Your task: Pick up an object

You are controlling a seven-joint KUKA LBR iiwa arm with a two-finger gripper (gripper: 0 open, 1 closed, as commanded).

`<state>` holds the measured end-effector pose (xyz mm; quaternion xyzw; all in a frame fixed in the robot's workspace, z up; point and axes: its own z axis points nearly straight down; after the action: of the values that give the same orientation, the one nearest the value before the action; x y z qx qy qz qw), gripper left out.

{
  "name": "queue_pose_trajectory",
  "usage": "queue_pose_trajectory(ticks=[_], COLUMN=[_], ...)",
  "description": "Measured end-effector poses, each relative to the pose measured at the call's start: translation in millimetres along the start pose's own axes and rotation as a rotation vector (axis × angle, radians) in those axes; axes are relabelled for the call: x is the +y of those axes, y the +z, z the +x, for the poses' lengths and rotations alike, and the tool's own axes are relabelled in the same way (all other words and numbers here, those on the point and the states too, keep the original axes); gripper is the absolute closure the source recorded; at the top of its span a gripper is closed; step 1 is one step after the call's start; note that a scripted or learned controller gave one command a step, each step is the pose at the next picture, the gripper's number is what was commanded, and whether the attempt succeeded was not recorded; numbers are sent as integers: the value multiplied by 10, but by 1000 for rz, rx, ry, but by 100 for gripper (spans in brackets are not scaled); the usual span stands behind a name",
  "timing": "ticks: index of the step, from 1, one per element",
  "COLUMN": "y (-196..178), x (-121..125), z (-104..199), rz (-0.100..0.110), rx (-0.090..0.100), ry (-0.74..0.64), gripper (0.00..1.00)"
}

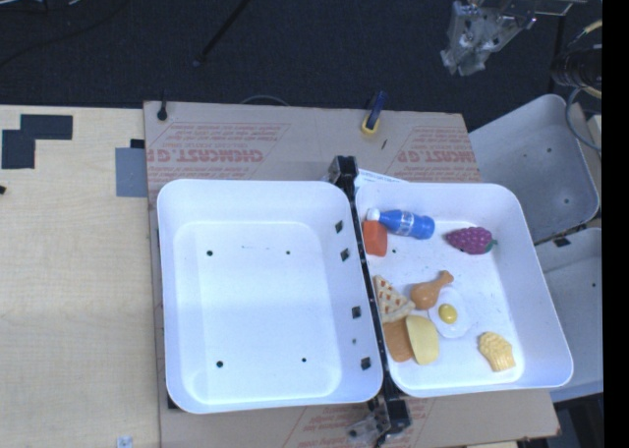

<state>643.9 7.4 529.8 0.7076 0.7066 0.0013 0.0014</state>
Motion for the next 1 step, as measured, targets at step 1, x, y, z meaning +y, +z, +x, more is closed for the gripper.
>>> queue_pose_trajectory(ticks=[1], y=[3041], x=[-201], z=[8], rz=[24], rx=[0], ry=[0], gripper=[100])
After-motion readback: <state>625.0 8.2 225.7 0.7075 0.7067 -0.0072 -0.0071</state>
